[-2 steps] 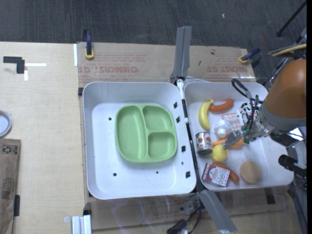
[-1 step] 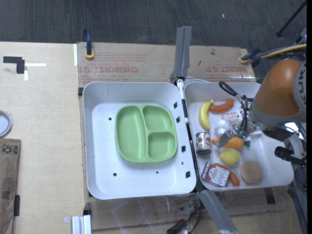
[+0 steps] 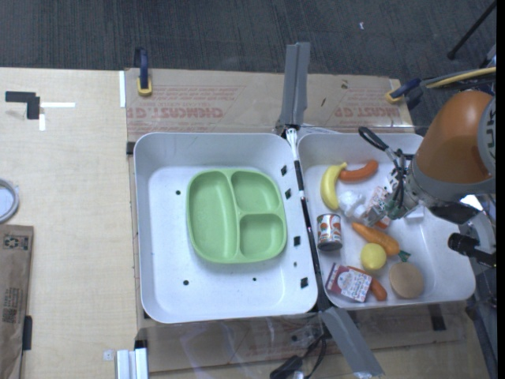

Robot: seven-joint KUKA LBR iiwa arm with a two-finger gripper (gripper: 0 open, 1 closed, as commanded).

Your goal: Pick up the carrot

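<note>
My gripper (image 3: 384, 209) is hovering in the right bin (image 3: 442, 294), fingers' state unclear, just above the carrot (image 3: 375, 237), which is lying diagonally, leafy end pointing lower right beside the lemon (image 3: 373, 257).

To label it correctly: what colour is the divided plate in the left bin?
Light green, seen clearly in the camera view: the plate.

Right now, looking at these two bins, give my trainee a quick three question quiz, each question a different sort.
1. True or false: the green divided plate lies in the left bin.
2. Which lies nearest the carrot? A) lemon B) banana C) sausage
3. Fill in: the tool hangs over the ____ bin.

Key: 1 true; 2 A; 3 right.
</note>
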